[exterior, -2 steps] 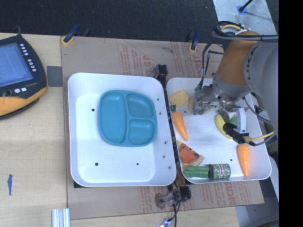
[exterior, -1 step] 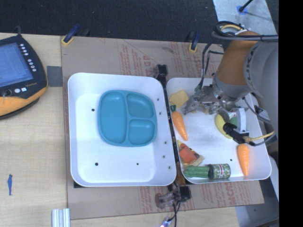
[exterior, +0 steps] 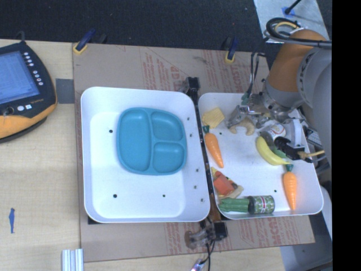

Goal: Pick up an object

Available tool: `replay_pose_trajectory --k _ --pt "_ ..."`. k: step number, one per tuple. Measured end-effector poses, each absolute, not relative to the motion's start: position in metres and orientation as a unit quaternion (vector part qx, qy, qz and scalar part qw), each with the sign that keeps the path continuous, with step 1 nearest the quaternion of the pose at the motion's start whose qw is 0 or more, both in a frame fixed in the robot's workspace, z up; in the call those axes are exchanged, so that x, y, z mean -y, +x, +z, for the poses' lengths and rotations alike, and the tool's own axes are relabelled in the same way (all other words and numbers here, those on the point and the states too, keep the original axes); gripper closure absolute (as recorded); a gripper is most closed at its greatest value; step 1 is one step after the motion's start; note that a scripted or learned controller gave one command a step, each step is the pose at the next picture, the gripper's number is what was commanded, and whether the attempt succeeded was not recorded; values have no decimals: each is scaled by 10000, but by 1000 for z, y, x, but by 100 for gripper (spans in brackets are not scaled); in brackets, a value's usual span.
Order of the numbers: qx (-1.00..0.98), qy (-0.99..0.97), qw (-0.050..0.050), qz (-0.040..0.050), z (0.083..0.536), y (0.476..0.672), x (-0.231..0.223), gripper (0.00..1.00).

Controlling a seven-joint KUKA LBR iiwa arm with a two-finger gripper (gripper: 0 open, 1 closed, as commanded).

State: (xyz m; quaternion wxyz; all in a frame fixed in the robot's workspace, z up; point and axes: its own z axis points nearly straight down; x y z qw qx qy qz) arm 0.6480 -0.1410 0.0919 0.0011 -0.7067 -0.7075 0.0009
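The right bin holds several toy foods. Near its left wall lie a yellow wedge and an orange carrot. A banana and a second carrot lie on its right side. Along the front wall rest a green bottle and a red and orange piece. My gripper hangs low over the bin's back part, just above a tan piece that it partly hides.
A blue divided plate lies in the left bin. On the bench at far left sits an orange and grey control tablet. The arm's grey body and cables cover the right bin's back right corner.
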Motion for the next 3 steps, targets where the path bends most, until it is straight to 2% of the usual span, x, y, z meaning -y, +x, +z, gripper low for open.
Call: replay_pose_trajectory --k 1,2,3 --pt "7086 -7056 25 26 105 648 142 100" --pt "7091 -7051 29 23 103 648 141 0" --pt "7089 -7052 94 52 92 654 155 0"
